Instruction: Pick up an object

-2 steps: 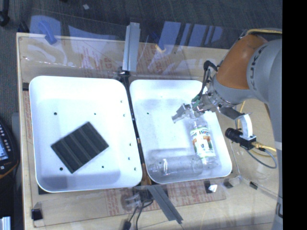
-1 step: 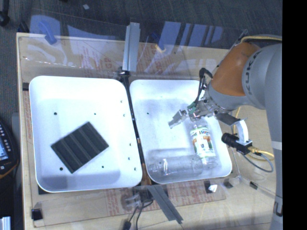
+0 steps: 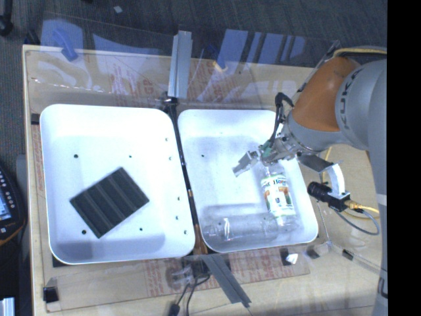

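In the right bin [image 3: 217, 133] a small clear bottle with a white and orange label [image 3: 279, 197] lies near the right wall, its cap end pointing to the back. My gripper [image 3: 248, 162] hangs just behind and left of that cap end, close to it, and nothing shows held in it. A larger clear plastic bottle [image 3: 242, 228] lies on its side along the bin's front wall. A black ribbed rectangular pad [image 3: 109, 201] lies flat in the left bin [image 3: 52, 143], turned at a slant.
The grey arm with its orange band [image 3: 329, 104] reaches in over the right bin's back right corner. A grey metal post [image 3: 179, 64] stands behind the divide between the bins. Clear plastic sheeting lines the bench's far edge.
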